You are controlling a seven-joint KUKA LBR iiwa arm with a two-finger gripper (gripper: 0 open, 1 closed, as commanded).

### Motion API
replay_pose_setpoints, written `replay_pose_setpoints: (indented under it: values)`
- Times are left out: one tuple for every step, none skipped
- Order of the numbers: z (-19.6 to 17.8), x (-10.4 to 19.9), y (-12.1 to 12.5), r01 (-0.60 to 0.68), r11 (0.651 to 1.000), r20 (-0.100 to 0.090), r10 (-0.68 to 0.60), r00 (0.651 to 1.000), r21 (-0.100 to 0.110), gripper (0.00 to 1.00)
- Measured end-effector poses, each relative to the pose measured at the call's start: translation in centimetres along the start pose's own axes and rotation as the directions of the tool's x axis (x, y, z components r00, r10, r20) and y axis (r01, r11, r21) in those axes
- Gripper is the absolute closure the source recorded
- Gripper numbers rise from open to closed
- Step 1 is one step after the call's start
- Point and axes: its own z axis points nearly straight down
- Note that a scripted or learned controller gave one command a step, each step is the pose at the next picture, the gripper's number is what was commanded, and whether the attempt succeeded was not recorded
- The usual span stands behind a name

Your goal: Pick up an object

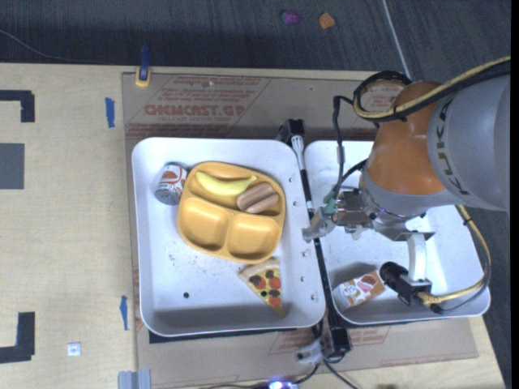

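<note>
The pincer (318, 224) hangs at the end of the grey arm with its orange band (405, 160), low over the left edge of the right shallow white bin (462, 241), just beside the wall where it meets the left shallow white bin (150, 241). Whether it is apart or together I cannot tell. The likeliest thing to lift, in my judgement, is the small white-and-orange cylindrical container (359, 288). It lies on its side near the front left corner of the right bin, nearer the camera than the pincer and apart from it. It looks light and stiff, with a smooth rounded skin that may roll or slip, so a hold across the middle of its body, square to its long axis, seems safest. Its label is too small to read. In the left bin sits a yellow plastic plate with three compartments (212, 225), holding a yellow toy banana (220, 186) and a brown toy sausage (258, 198) in its rear compartment. A small red-and-white can (169, 183) touches the plate's rear left rim, and a toy pizza slice (266, 282) lies by its front right. Red print on the brown cardboard sheet (324, 87) under the bins appears to read "CHEMCAST GP", and part of some dark lettering, seemingly "KU", shows on the arm's grey casing. All of it rests on a pale wooden table (65, 217).
</note>
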Motion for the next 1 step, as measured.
replay_pose_setpoints:
  values:
    - [0.00,0.00,0.00,0.000,1.000,0.000,0.000,1.000,0.000,0.00]
